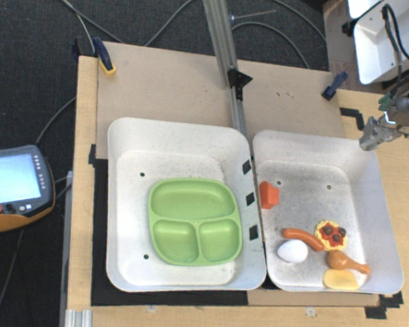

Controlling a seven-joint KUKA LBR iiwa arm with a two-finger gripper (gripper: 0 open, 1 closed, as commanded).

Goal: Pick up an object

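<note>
Now: arm at upper right | jaws point(374, 137) over right bin point(376, 179) far corner | opening cannot be told

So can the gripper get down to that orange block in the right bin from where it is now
Probably yes. The gripper sits above the right bin's far right corner, and the orange block lies alone near the bin's left wall with open floor around it. That wall close beside it could crowd the approach.

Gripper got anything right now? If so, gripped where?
Nothing is held. The gripper hangs over the right bin's far right corner, apart from the toys; nothing shows between its fingers.
</note>
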